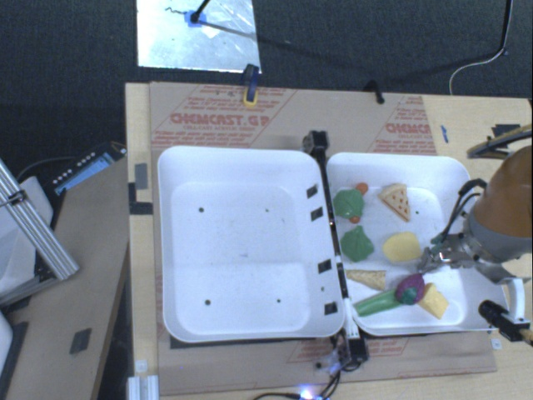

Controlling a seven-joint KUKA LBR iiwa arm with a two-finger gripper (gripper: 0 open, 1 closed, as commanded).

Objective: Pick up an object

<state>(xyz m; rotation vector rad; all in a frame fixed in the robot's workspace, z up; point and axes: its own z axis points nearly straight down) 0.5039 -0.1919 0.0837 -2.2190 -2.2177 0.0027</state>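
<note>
Dark carpet surrounds a wooden bench (pixel 117 248) that carries a cardboard sheet (pixel 350 115) and two shallow white bins side by side. All the candidates for picking lie in the right bin (pixel 433 167), and the likeliest target, judging by where the tool sits, is the purple toy vegetable (pixel 410 289) near that bin's front edge. It touches a green pepper-like piece (pixel 376 302) on one side and a yellow cheese wedge (pixel 433 303) on the other, so a clean grasp of one alone looks awkward. Just behind it, the gripper (pixel 435 258) hangs low over the bin floor, close to the purple piece and beside a yellow lemon-shaped toy (pixel 401 247); nothing visibly sits in its grasp, and whether it is spread or closed I cannot tell at this size.

Further toward the bin's back edge lie a green leafy piece (pixel 357 243), a green-and-orange vegetable (pixel 349 204) and a pizza slice (pixel 396 201), with a pale cracker-like wedge (pixel 366 278) near the divider. They are scattered loosely, as if dropped in for random picking. The arm (pixel 506 211) comes over the right bin's right edge. The left bin (pixel 241 169) is the probable drop place. Beyond the bench's back edge a shiny foil sheet (pixel 200 23) lies on the carpet.
</note>
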